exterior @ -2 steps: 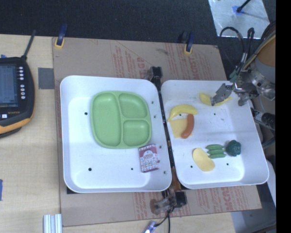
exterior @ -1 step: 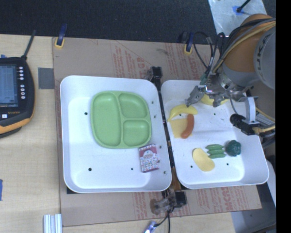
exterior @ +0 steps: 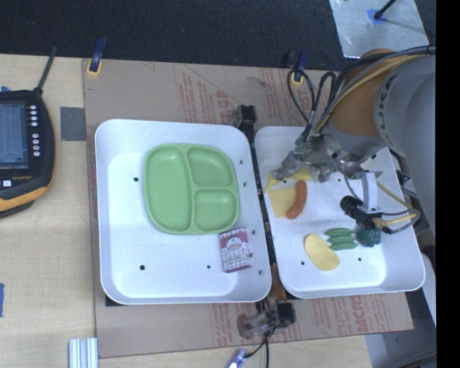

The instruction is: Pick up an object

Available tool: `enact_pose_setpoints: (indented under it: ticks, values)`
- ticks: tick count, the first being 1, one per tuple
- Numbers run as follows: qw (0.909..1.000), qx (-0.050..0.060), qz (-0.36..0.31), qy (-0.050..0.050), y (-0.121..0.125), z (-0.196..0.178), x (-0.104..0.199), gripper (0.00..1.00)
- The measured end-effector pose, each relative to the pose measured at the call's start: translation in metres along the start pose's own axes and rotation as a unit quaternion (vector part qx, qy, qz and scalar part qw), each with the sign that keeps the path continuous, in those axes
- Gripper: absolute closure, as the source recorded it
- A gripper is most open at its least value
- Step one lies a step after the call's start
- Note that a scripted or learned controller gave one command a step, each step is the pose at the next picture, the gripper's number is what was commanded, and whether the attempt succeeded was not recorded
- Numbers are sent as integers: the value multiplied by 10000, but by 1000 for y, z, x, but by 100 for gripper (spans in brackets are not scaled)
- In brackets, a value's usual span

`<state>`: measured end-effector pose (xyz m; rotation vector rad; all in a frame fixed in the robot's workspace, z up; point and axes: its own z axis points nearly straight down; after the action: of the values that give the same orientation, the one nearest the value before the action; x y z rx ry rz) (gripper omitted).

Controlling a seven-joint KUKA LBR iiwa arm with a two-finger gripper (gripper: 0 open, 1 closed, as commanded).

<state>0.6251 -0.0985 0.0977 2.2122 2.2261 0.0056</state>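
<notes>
Orange-red sausage-shaped toy [exterior: 296,199] lying in the right-hand white bin [exterior: 399,271], toward its 10 o'clock corner, long axis running from 1 o'clock down to 7 o'clock, upper end nearest the end effector. Partly overlapping a yellow wedge-shaped piece [exterior: 279,200] at its 9 o'clock side. End effector [exterior: 307,162] poised just above at 12 o'clock of the sausage, metal parts crowded among cables; opening between them impossible to judge, nothing seen clamped there. Farther out in the same bin: a yellow oval piece [exterior: 321,252] at 5 o'clock of the sausage, a green pod-like toy [exterior: 341,238] just beside it, touching a dark teal object [exterior: 368,238] at its 3 o'clock end. Grey arm with orange band [exterior: 364,110] looming over the bin's 1 o'clock corner. Left-hand white bin [exterior: 123,274] holding a green three-compartment plate [exterior: 190,188] and, at the plate's 5 o'clock, a small red-and-white packet [exterior: 235,250]. Both bins resting on brown cardboard [exterior: 169,87] on the counter [exterior: 38,282], with a handheld control pendant [exterior: 14,153] at the far 9 o'clock edge.
</notes>
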Motion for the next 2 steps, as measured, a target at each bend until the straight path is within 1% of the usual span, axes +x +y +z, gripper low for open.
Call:
enact_pose_setpoints:
  ticks: [1,2]
  values:
    - [10000,7,-11,2,0,-11,0,100]
    - [10000,9,-13,1,0,-10,0,0]
